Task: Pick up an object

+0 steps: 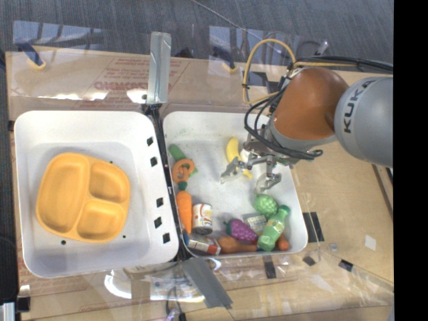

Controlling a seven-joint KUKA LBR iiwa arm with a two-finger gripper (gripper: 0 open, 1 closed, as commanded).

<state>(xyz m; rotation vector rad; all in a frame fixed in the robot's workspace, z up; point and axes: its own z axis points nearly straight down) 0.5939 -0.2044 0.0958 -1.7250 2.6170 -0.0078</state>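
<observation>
My gripper (pixel 249 174) hangs over the middle of the right bin (pixel 200 127), its two metal fingers spread apart with nothing between them. A yellow banana (pixel 232 150) lies just up and left of the fingers. A green bumpy toy (pixel 265 204) sits just below the right finger. A carrot (pixel 184 208), a small can (pixel 202 217), purple grapes (pixel 243 231), a green bottle (pixel 273 229) and a round orange and green toy (pixel 182 170) lie along the bin's left and near sides.
The left bin (pixel 40 126) holds a yellow divided tray (pixel 81 197). A metal post (pixel 158 65) stands behind the wall between the bins. Cables (pixel 257 59) loop above the orange wrist band (pixel 306 104).
</observation>
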